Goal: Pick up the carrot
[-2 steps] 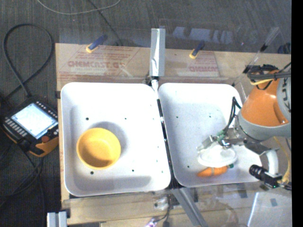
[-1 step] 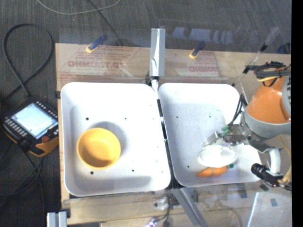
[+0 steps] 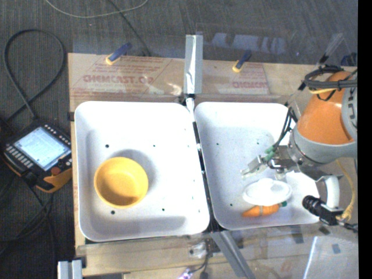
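The carrot (image 3: 260,211) is small and orange and lies flat near the front wall of the right bin (image 3: 232,127). Just behind it, touching or nearly so, rests a white rounded object (image 3: 266,191). My gripper (image 3: 260,164) hangs over the right bin's middle right, above and slightly behind the white object, a short way back from the carrot. Nothing shows in its grasp. The grey arm with its orange band (image 3: 325,121) comes in from the right edge.
A yellow bowl (image 3: 121,181) sits in the left bin (image 3: 99,118), toward its front left. A metal divider post (image 3: 192,63) stands behind the seam between the bins. A teach pendant (image 3: 38,154) and cables lie on the floor at left.
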Controlling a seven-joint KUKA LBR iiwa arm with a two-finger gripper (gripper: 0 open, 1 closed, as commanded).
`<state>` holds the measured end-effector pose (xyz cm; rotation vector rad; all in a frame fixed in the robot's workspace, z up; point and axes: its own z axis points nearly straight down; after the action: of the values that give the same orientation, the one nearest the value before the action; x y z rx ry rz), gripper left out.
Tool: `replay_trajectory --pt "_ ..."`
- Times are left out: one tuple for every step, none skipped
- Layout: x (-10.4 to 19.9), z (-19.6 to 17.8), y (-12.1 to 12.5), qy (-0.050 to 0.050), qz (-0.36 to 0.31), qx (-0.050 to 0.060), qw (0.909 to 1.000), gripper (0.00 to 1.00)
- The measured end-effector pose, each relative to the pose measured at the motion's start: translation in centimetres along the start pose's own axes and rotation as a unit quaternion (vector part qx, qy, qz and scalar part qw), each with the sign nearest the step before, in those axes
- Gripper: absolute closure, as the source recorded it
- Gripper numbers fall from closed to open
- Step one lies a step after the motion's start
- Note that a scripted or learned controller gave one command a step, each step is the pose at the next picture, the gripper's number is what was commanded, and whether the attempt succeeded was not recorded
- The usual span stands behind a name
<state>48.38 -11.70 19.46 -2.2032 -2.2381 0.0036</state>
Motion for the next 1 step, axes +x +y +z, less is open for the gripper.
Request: replay_trajectory --pt "-2.29 1.25 -0.10 0.001 0.041 0.001 0.9992 0.00"
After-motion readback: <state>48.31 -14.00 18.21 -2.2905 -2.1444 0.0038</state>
